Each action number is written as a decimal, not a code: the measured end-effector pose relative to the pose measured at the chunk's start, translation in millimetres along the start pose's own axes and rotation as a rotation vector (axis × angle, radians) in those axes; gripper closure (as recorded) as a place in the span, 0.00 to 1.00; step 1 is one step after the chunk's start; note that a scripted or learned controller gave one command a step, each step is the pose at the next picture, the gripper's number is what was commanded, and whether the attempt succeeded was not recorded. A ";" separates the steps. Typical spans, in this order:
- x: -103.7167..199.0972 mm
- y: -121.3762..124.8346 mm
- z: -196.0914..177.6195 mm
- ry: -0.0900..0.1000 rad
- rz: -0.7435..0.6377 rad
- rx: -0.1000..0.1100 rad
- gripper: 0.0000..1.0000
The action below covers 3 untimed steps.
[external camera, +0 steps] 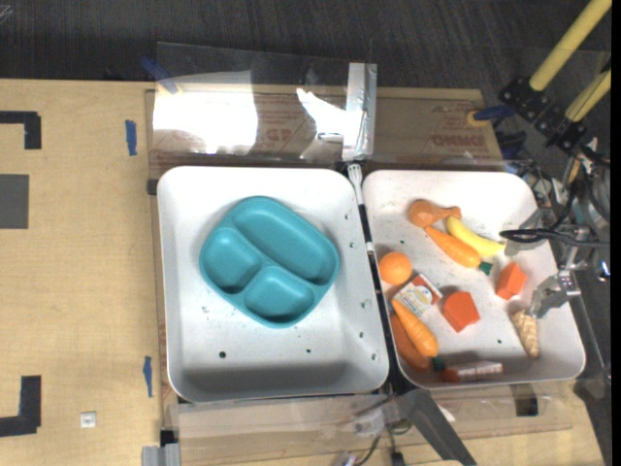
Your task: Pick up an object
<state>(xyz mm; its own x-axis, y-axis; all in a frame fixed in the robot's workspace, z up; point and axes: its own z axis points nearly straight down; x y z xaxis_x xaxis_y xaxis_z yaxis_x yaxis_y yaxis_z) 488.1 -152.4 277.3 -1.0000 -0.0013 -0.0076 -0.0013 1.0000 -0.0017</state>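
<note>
The right bin [568, 357] holds several toy foods: a yellow banana [473, 238] beside a long carrot [452, 247], an orange ball [394, 267], a red-orange cube [460, 311], a smaller orange block [510, 280], a second carrot [415, 328], a small printed packet [417, 297], a tan bread stick [526, 331] and a red pen-like stick [473, 368]. My gripper [546, 299] shows as grey metal at the bin's right side, just above the bread stick and right of the orange block. Nothing is visibly held in it.
The left bin [184, 202] carries a teal divided plate [269, 259]. Behind the bins lie a clear plastic sheet and cardboard [417, 124]. Yellow poles [572, 32] and dark cables [543, 231] crowd the upper right. Tan bench surface [68, 289] spreads to the left.
</note>
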 end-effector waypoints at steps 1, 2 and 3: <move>-37.0 -1.7 144.4 0.012 -0.065 -0.005 0.00; -60.1 41.9 188.1 -0.005 -0.049 -0.001 0.00; -89.1 24.7 188.8 -0.006 -0.153 0.000 0.00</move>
<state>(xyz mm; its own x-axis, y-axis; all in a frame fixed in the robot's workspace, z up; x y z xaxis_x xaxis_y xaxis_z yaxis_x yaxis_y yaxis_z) 578.6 -127.9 89.1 -0.9880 -0.1539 -0.0136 -0.1539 0.9881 -0.0033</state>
